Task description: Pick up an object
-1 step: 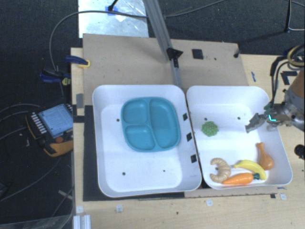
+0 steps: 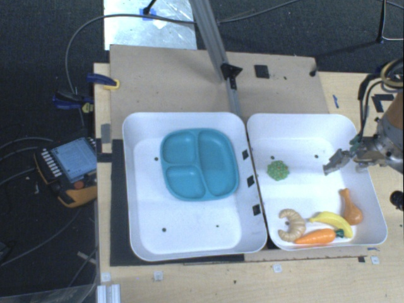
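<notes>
Gripper [image 2: 334, 161] hangs over right bin [image 2: 303, 128], nothing visibly in it; whether open or closed, cannot tell. Broccoli [image 2: 277, 170] sits apart to its left. Croissant [image 2: 291, 223], carrot [image 2: 315, 237], banana [image 2: 333, 221] and drumstick [image 2: 350, 207] crowd the bin's near corner, probably harder picks.

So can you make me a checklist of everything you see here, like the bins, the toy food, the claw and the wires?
Surface: two white bins, left bin, right bin, on a brown board.
Job's things: broccoli, croissant, carrot, banana, drumstick, all in the right bin.
Clutter: blue divided plate in the left bin.
Claw: claw above the right bin's right side, holding nothing seen.
Cables: black cables on the dark floor.
Surroundings: clamps, a handheld device at left.
</notes>
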Motion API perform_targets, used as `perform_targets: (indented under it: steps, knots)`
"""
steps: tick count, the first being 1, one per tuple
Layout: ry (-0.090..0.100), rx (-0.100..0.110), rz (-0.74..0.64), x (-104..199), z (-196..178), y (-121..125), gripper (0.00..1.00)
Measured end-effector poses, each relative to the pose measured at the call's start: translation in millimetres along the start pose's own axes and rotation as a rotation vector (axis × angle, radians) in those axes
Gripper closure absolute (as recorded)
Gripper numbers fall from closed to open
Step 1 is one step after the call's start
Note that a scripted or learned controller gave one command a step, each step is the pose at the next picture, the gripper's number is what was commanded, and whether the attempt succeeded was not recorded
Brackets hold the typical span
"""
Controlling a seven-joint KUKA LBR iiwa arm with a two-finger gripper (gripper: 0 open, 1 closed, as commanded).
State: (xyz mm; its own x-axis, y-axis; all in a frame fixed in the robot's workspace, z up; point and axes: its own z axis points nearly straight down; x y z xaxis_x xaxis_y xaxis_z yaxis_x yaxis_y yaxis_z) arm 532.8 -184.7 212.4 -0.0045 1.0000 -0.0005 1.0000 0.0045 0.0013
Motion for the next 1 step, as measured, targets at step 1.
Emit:
perform_targets:
  steps: [1]
  knots:
    - [0.0,0.001,0.003,-0.4,41.2,-1.8,0.0]
